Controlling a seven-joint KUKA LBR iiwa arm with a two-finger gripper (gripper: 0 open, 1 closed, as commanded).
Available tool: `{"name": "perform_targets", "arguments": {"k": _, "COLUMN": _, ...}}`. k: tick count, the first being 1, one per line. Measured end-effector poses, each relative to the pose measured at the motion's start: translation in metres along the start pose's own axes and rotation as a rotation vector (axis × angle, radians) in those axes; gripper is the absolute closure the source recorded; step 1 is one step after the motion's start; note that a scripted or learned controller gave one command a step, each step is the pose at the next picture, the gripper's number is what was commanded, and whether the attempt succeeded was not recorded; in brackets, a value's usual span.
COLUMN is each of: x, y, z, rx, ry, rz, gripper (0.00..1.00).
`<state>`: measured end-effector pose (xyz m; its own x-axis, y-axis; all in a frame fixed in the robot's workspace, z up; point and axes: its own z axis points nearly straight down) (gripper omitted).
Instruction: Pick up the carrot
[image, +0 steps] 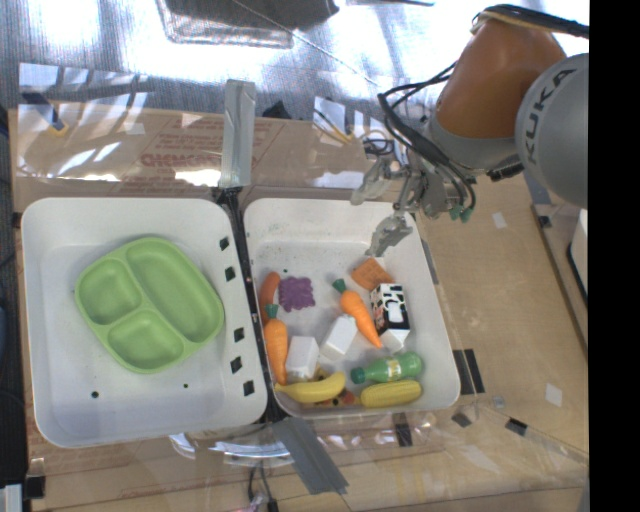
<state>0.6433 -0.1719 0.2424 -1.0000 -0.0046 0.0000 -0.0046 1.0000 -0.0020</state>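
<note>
1. Camera view: the pincer hangs over the right bin's far edge; whether its fingers are wide or narrow, I cannot tell.
2. The carrot lies just below and left of the pincer, beside a milk carton.
3. A second carrot lies further left.
4. The green plate sits well left.

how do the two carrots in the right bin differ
The carrot by the left wall lies almost parallel to that wall; the middle carrot lies on a diagonal, green top up-left. The left one looks thicker and blunter, the middle one slimmer and more tapered. The left one touches the banana end; the middle one sits between white blocks and the cow-patterned carton. Both are orange with green tops.
</note>
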Motion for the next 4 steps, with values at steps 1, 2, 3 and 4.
{"name": "perform_targets", "arguments": {"k": 1, "x": 0.019, "y": -0.001, "z": 0.151, "rx": -0.001, "ry": 0.0, "rz": 0.049, "gripper": 0.0}}
{"name": "perform_targets", "arguments": {"k": 2, "x": 0.094, "y": -0.037, "z": 0.148, "rx": -0.001, "ry": -0.005, "rz": 0.14, "gripper": 0.0}}
{"name": "perform_targets", "arguments": {"k": 3, "x": 0.091, "y": -0.034, "z": 0.137, "rx": -0.001, "ry": -0.009, "rz": 0.13, "gripper": 1.0}}
{"name": "perform_targets", "arguments": {"k": 4, "x": 0.105, "y": 0.013, "z": 0.02, "rx": 0.001, "ry": -0.013, "rz": 0.069, "gripper": 1.0}}
